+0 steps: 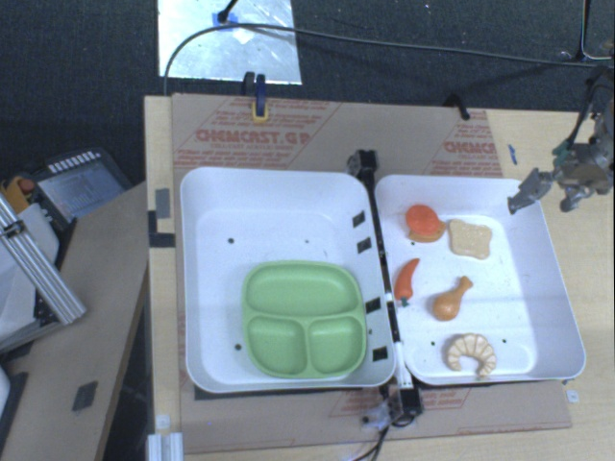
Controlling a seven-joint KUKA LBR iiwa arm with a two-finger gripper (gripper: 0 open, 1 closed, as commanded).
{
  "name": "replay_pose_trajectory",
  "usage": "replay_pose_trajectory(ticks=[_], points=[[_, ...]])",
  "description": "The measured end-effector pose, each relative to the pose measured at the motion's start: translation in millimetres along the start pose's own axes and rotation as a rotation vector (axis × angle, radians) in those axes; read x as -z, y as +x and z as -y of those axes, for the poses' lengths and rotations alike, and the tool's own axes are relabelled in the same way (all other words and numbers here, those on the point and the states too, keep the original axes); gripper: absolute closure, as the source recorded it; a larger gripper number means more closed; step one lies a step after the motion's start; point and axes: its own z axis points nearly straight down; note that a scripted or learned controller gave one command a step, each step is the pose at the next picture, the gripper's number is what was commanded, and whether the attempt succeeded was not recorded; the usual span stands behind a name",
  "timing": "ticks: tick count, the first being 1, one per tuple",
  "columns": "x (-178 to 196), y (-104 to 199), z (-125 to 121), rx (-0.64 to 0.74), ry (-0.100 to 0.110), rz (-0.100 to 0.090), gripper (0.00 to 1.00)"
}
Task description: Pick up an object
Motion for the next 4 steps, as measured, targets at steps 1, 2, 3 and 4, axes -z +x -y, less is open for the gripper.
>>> replay_pose_trajectory(ticks=[1,2,3,4], points=[[7,1,-2,0.003,-0.011,0.002,0.0],[-36,-1,-8,0.002,-0.008,0.002,0.0],[-81,1,-16,0.005,-0.008,0.002,0.0],[-135,4,-7,0.002,-0.007,0.001,0.0]])
